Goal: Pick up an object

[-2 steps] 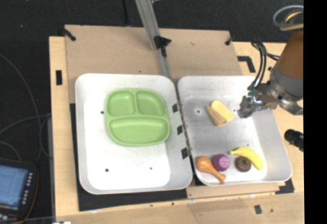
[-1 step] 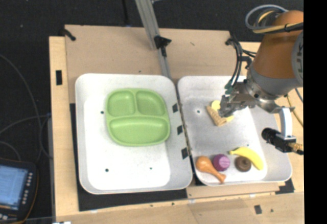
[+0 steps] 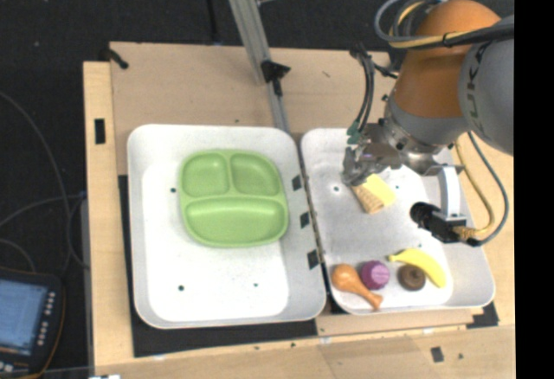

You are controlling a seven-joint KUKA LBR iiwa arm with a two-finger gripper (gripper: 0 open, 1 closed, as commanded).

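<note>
Pincer [image 3: 359,168] low in right bin [image 3: 394,295] | touching yellow wedge [image 3: 375,194], grip state: cannot tell | nothing lifted, pick not yet done

wood bench [image 3: 208,87], 2 white bins side by side, left bin [image 3: 156,282], right bin [image 3: 467,282]

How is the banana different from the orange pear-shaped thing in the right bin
The banana is yellow and curved; the orange pear-shaped toy is orange with a round bulb tapering to a narrow neck. The banana lies nearer the bin's right edge, the orange toy nearer its left. Both rest loose along the front of the right bin.
</note>
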